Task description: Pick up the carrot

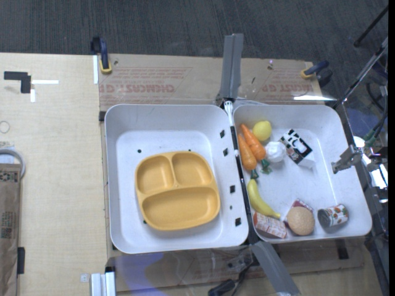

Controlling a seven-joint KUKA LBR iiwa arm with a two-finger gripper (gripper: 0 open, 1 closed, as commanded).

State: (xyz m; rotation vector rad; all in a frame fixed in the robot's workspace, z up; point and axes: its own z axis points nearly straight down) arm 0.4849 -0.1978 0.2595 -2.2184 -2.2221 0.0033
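The carrot [248, 150] lies in the right bin [345, 128], close against its left wall. It shows as two orange tapered bodies side by side, tips pointing to the back, with a small green top at the near end. A yellow lemon [262, 130] touches it at the back right, and a white lumpy item [274, 153] sits just to its right.
The right bin also holds a black-and-white packet [297, 145], a banana [261, 199], a bun [300, 221], a red-and-white pack [270, 226] and a small can [334, 216]. A yellow divided plate [178, 190] sits in the left bin [123, 165]. A metal bracket [345, 160] juts over the right rim.
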